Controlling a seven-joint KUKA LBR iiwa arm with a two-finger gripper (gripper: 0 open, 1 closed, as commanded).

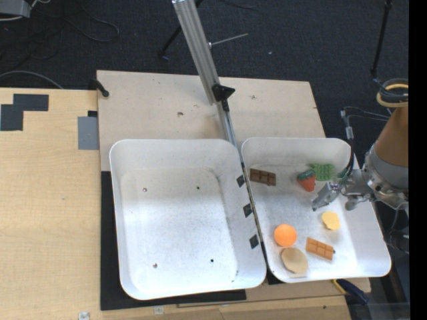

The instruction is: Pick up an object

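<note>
**Tool low over the right bin, nothing gripped**

The tool [331, 199] sits inside the right bin [373, 262], just above a small yellow piece [330, 220]. Its fingers look spread, with nothing between them, so I judge it released and still to make its grasp.

The yellow piece seems the likeliest target, lying just below the tool and clear of its neighbours. To do this well, the tool should centre over the piece, turn so its fingers straddle the narrower side, descend until it nearly meets the bin floor, and clench only then. The piece looks thin and flat, so a shallow descent could let it slip out.

Other things share the bin. Above the yellow piece and to its left lies a red item with a green part [313, 177], close to the tool; a sideways drift could knock it. Further left of that is a brown chocolate bar [262, 177]. Below-left of the yellow piece are an orange ball [285, 235], a tan rounded object [294, 261] and an orange wafer-like block [319, 248]. The left bin [127, 179] lies beyond, on the tabletop [47, 199].
</note>
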